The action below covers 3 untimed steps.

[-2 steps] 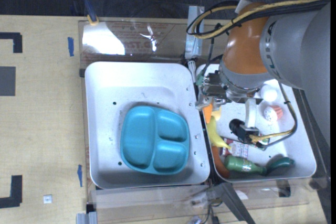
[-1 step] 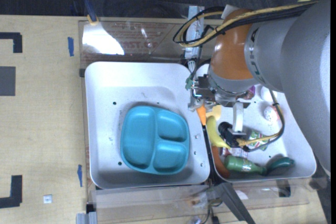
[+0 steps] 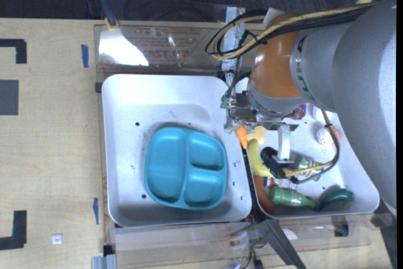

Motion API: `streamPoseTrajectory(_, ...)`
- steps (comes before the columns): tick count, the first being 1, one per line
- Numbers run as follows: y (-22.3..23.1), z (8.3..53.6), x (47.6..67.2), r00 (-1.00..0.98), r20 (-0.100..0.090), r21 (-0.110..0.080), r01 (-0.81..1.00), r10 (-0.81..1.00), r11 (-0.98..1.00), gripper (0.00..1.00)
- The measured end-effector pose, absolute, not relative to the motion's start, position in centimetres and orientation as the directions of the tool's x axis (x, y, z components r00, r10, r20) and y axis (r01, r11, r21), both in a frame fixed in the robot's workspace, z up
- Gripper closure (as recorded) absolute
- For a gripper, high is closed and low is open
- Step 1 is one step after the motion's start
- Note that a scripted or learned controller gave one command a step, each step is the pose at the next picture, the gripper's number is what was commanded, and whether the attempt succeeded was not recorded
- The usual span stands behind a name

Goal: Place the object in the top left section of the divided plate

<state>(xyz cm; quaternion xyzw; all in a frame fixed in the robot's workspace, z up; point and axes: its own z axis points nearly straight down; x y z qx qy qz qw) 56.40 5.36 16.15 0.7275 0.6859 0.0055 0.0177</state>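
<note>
On the left, bare wooden bench [image 3: 44, 154] carries a few black corner marks and strips of blue tape. Next comes the left white bin [image 3: 126, 198], and in it lies a teal divided plate [image 3: 186, 167] with one long section along its left side and two smaller sections on its right; nothing lies in any section. The right white bin [image 3: 365, 189] touches the left one along a shared edge. Just past that edge a yellow banana-shaped toy [image 3: 255, 151] lies with an orange piece [image 3: 241, 133] beside its upper end. Lower in the same bin sit a green bottle-like object [image 3: 291, 199] and a dark green piece [image 3: 335, 197]; their exact kind is hard to make out. The grey arm with its orange band [image 3: 274, 69] hangs over the right bin, the gripper [image 3: 252, 116] low above the yellow toy. I cannot tell how the claw stands, nor whether it grasps anything.
</note>
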Motion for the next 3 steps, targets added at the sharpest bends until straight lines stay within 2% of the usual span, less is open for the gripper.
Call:
streamPoseTrajectory(1,4.0,25.5,58.8,0.128,0.001,0.006,0.992,0.992,-0.128,1.00)
streamPoseTrajectory(2,10.7,14.3,54.6,-0.008,0.000,-0.007,1.000,1.000,0.008,1.00)
streamPoseTrajectory(3,10.7,14.6,54.8,-0.007,0.000,-0.002,1.000,1.000,0.007,0.00)
